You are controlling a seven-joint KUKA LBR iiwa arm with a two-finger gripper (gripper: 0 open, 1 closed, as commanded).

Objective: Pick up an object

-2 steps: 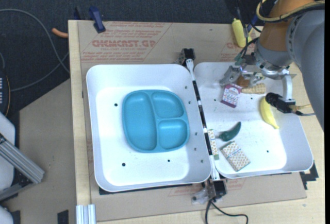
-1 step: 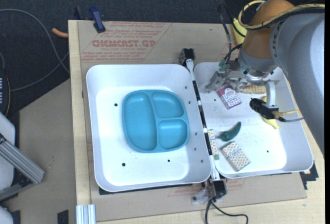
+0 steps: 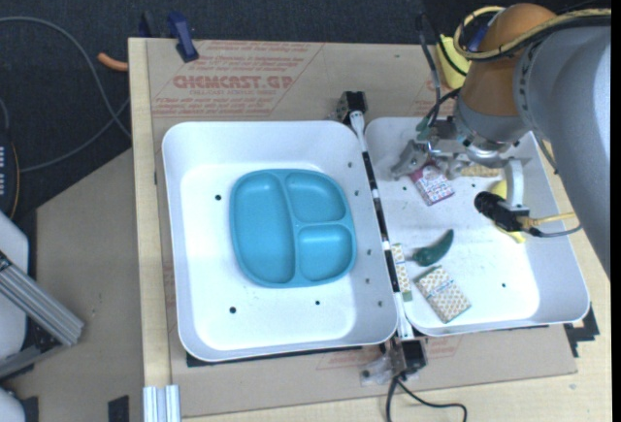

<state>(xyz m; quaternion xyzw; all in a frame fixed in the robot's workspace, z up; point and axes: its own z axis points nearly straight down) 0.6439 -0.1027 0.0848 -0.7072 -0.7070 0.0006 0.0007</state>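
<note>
We're looking at 2 white bins here. Starting far left of the pincer, the left bin [image 3: 184, 216] is holding just a blue plate [image 3: 291, 226] with 3 compartments, lying flat and well apart from the pincer, so we're not counting it as the target.

Crossing the divider into the right bin [image 3: 543, 284], the pincer [image 3: 419, 156] is hanging low over the far left part of it, close to the wall shared with the other bin. Honestly, we can't tell whether it's open or closed from this angle; the metal is blurring together.

The likely pick is the little pink packet [image 3: 433, 187], lying just beside the pincer on its near side, maybe touching it, but we're not seeing it clamped, so we're not calling it held. Farther toward the near edge from the pincer, a curved green piece [image 3: 433, 248] is lying by the divider, and past that a checkered packet [image 3: 443, 294] is lying flat.

What's worrying us:
- the pink packet is thin and flat, so the pincer is probably going to skate over it or push it along the floor
- the pincer is working right next to the shared wall, so it's risking a bump there
- if the packet is only getting pinched at a corner, it's likely slipping out on the lift
</note>
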